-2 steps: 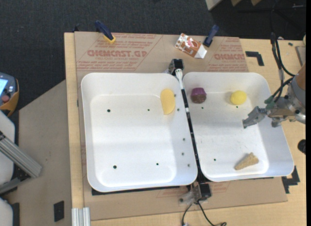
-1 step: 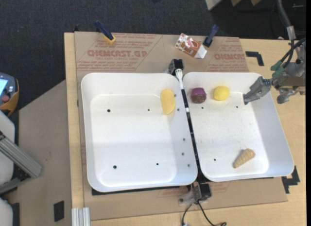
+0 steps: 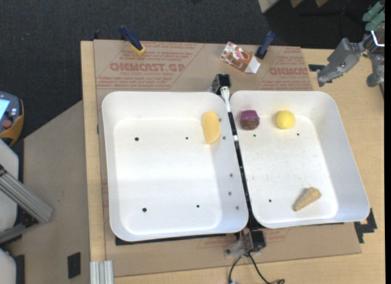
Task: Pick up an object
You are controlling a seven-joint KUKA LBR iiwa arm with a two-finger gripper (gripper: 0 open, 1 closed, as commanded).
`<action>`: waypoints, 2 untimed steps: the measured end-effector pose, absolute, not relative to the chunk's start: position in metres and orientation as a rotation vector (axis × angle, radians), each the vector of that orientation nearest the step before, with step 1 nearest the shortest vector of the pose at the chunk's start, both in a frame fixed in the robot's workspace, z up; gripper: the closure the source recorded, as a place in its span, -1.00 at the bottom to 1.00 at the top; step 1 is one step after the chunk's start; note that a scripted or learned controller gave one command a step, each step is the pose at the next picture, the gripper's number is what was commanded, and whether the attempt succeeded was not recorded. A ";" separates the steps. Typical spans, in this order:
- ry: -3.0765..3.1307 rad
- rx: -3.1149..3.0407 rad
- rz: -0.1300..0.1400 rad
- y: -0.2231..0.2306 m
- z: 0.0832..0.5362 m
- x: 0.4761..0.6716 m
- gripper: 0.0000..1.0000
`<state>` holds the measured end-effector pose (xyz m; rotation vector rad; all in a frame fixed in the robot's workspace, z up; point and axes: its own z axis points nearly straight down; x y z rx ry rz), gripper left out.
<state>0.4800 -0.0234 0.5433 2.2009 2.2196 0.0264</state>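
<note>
Fingers (image 3: 335, 63) grey metal (top rt) | round yellow ball (image 3: 285, 119) | ridged tan cone (image 3: 306, 198)

The robot's body appears at the top right corner, beyond the far right corner of the right bin (image 3: 342, 154). The gripper (image 3: 333, 69) is a grey metal piece, angular and blocky, with darker shadowed recesses along its underside. Behind it sits a lighter, whitish-grey block of the wrist (image 3: 374, 37), with a pale green patch above it at the frame's edge. The parts are small and blurred; screws, cables and markings cannot be made out.
</note>
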 end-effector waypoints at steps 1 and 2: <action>2.242 2.216 -0.018 0.090 0.389 0.478 -1.00; 2.221 2.219 0.004 0.083 0.407 0.481 1.00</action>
